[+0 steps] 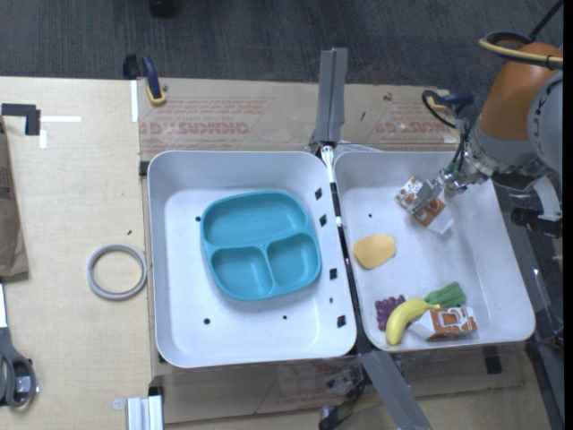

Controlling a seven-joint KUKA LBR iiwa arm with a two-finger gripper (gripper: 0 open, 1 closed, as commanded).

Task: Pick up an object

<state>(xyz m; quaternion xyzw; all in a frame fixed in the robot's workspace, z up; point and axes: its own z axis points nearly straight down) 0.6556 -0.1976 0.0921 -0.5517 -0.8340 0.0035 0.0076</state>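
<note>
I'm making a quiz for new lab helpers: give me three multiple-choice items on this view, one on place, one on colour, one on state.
1. Where does the divided tray lie?
A. left bin
B. right bin
C. bench

2. What colour is the tray?
A. red
B. blue
C. black

3. How does the banana rest?
A. hanging from the arm
B. standing in the tray
C. lying in the right bin

Answers: 1 A, it sits inside the left bin's walls. 2 B, its whole surface is blue. 3 C, it lies flat near that bin's front edge, beside the purple grapes.

Open floor mid right bin [501, 240] — toys along front, packet [423, 202] behind
</note>
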